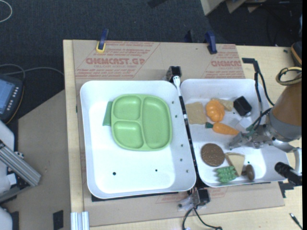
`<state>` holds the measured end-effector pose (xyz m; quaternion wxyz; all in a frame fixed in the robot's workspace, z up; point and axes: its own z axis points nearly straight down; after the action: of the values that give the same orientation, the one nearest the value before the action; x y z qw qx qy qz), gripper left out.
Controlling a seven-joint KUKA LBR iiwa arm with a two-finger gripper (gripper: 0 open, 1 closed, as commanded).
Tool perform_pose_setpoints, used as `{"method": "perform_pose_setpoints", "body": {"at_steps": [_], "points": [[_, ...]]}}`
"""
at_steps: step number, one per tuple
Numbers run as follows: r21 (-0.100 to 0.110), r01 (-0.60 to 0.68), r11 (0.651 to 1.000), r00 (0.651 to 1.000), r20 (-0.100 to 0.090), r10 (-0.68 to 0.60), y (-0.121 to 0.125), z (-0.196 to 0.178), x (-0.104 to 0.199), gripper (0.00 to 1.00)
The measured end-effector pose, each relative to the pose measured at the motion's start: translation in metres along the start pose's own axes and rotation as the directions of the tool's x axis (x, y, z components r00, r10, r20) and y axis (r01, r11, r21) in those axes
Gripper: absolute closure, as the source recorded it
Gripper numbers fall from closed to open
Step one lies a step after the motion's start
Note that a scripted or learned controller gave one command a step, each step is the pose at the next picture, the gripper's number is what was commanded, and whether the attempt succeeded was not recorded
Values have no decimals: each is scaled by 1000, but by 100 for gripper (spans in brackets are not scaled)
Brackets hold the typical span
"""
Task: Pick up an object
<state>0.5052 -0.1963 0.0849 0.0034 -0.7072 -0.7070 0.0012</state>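
Claw [242, 139] low in the right bin [218, 84], approach step, and I can't tell how it's set. Carrot [224, 128] lies just beside it, up-left; brown disc [212, 154] down-left. Next, I'd say, settle over one piece and grip.

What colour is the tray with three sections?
Light green tray, in the camera view.

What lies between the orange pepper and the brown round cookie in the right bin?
The carrot lies between the pepper and the cookie, seen in the camera view.
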Motion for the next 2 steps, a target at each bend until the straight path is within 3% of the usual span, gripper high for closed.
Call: {"method": "perform_pose_setpoints", "body": {"at_steps": [1,2], "points": [[-8,-1,1000,1000,4,1,2,-14,-1,100],[-12,1,1000,1000,6,-1,6,-58,2,100]]}}
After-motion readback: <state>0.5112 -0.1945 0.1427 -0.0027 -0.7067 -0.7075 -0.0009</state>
